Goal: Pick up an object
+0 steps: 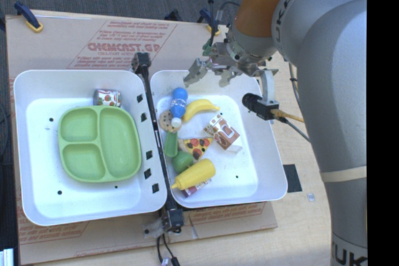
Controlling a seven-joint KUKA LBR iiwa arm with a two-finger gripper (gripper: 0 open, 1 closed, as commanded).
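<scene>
- Hovering over the far rim of the right bin [269, 152] — that's where my jaws [215, 70] sit in the camera view, above the bin's back edge, w/ the arm coming in from the right.
- Jaws look spread open, one finger [194, 72] splayed out to the left; nothing between them, no hold on anything.
- Nearest candidate: the blue bottle [179, 103], just below and slightly left of the jaws in the pic, i.e. toward the near side of the bin. Long axis runs roughly far-to-near, white cap end toward the bin centre.
- Banana [201, 109] lies right beside the bottle, touching or nearly so; long axis slants up toward the right. Also near the jaws, a bit further in.
- Rest of the pile sits deeper: cookie [166, 121], pizza slice [195, 147], small brown carton [222, 133], green veg [181, 161], yellow mustard bottle [194, 174] at the near end, well apart from me.
- Left bin [25, 152] has the green divided plate [100, 143] and a small can [107, 97]; both well apart from the jaws, across the divider.
- Judgement: bottle's the shortest drop — come down and a touch toward the near side, close across its narrow width. Risk: banana crowds one side, finger may clip it.
- Worktop [299, 134] under both bins.
</scene>
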